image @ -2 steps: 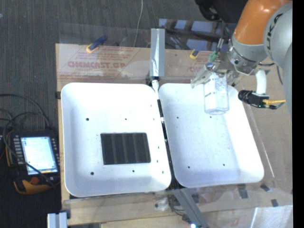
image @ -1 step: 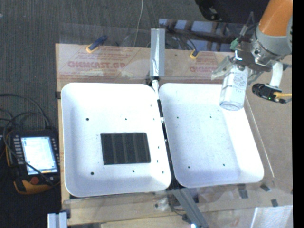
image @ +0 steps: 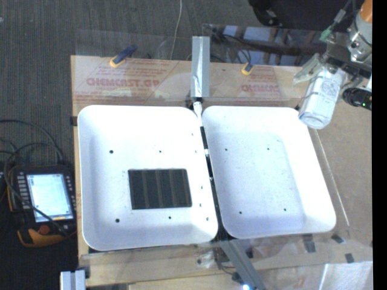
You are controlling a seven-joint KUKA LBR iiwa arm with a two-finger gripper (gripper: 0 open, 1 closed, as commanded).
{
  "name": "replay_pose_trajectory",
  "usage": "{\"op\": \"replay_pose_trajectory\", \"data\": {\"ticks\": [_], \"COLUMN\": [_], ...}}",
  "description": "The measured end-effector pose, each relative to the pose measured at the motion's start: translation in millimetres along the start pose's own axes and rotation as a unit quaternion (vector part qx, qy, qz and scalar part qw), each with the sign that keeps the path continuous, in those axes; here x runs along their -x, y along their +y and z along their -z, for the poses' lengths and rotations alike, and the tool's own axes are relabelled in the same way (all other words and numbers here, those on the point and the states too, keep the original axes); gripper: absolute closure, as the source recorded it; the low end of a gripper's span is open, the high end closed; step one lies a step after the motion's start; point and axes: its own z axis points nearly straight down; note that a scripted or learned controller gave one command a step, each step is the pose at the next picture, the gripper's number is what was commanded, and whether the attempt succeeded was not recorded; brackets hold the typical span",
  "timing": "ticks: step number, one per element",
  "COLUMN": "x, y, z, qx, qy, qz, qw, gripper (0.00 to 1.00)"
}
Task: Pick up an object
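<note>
The tool (image: 331, 71) grips a clear bottle (image: 319, 101) above the right bin's (image: 314, 162) far corner.

Arm (image: 363, 17) cut off at right edge

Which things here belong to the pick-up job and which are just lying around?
Job:
- gripper, at the upper right
- clear plastic bottle hanging at the gripper, over the right bin's far corner
- right bin
- left bin
- dark ridged rectangular pad in the left bin

Lying about:
- handheld control pendant on the floor
- yellow clamps
</note>
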Motion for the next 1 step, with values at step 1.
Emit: {"op": "replay_pose_trajectory", "data": {"ticks": [1], "x": [19.8], "y": [-13.3], "z": [72.5], "qx": [0.000], "qy": [0.000], "qz": [-0.111], "qw": [0.9938], "gripper": [0.00]}}
